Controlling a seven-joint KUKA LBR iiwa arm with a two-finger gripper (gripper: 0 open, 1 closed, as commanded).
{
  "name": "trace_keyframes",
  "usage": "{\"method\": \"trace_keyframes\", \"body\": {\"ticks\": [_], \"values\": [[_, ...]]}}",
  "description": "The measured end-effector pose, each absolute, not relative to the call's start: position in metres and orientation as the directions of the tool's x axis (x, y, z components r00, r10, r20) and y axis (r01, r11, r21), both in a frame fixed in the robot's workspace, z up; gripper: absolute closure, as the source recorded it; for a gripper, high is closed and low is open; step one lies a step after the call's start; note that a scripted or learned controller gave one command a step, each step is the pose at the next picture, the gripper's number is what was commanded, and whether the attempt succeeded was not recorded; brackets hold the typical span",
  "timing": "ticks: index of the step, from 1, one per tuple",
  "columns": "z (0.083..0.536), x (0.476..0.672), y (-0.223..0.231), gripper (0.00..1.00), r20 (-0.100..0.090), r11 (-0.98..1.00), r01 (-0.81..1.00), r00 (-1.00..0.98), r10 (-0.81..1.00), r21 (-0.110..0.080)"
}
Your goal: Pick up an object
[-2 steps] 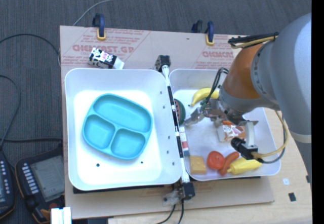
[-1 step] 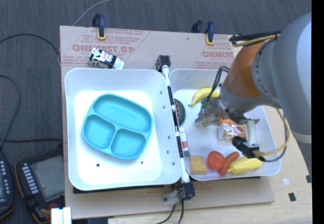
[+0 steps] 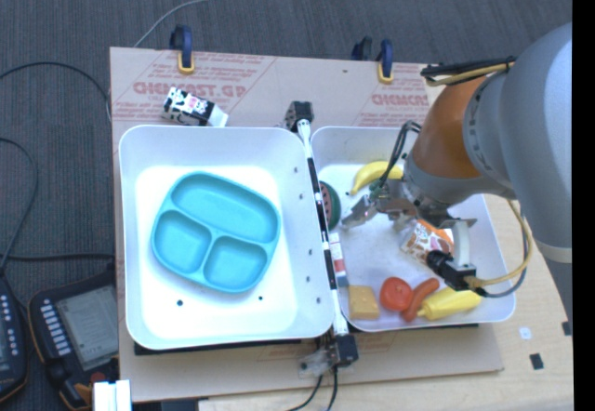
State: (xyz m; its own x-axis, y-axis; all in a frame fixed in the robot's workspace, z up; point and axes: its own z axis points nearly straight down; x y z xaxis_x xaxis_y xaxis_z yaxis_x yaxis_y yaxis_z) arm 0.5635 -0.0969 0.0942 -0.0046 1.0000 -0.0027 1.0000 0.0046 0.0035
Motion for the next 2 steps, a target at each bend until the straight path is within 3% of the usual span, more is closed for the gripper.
{"method": "trace_keyframes", "body": {"ticks": [1, 2], "values": [[0.1003, 0.5629, -0.0961, 1.00, -0.002, 0.006, 1.000, -0.006, 1.000, -0.002], [0.1002, 0.5628, -0.0962, 0.00, -0.003, 0.006, 1.000, -0.006, 1.000, -0.003]]}}
